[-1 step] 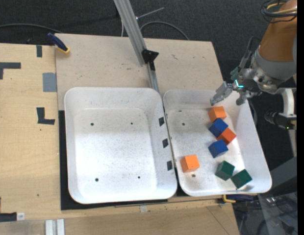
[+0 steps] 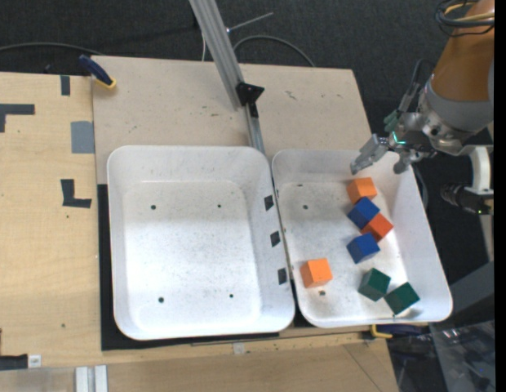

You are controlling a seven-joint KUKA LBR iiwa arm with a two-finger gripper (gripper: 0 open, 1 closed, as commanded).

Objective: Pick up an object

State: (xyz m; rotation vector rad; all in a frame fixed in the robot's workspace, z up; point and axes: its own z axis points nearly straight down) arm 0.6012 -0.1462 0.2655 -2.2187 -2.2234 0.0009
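The right bin point(image 2: 318, 170) holds several small cubes. An orange cube point(image 2: 361, 189) lies near its far right corner, with a blue cube point(image 2: 364, 212), a red-orange cube point(image 2: 379, 226) and another blue cube point(image 2: 363, 247) just below it. A lone orange cube point(image 2: 317, 273) rests toward the bin's front left, and two dark green cubes point(image 2: 374, 284) point(image 2: 401, 298) sit at the front right. My gripper point(image 2: 380, 161) hangs over the bin's far right rim, above the top orange cube, fingers spread open and holding nothing.
The left bin point(image 2: 188, 243) sits beside the right one. A slanted metal pole point(image 2: 224, 51) rises behind the bins. A blue and yellow tool point(image 2: 98, 70) lies on the bench at the far left. Cables run along the back.
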